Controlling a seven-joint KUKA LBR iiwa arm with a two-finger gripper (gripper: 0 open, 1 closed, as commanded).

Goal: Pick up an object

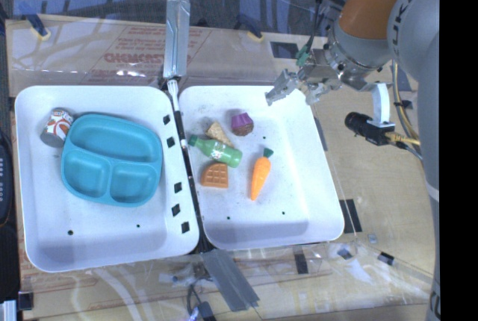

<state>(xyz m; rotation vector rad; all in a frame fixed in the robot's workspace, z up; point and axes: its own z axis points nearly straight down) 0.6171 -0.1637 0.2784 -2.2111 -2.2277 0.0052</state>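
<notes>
Toy carrot [260,174] lies in the right bin [321,192], below and a little left of the tool [297,89], well apart from it. Left of the carrot sit a waffle piece [215,176] and a green bottle [216,150]; a purple piece [241,123] rests nearer the tool. The tool hangs over the bin's far right corner, fingers spread, nothing between them. Far to its left, the other bin [45,237] bears a blue divided tray [110,160].
</notes>
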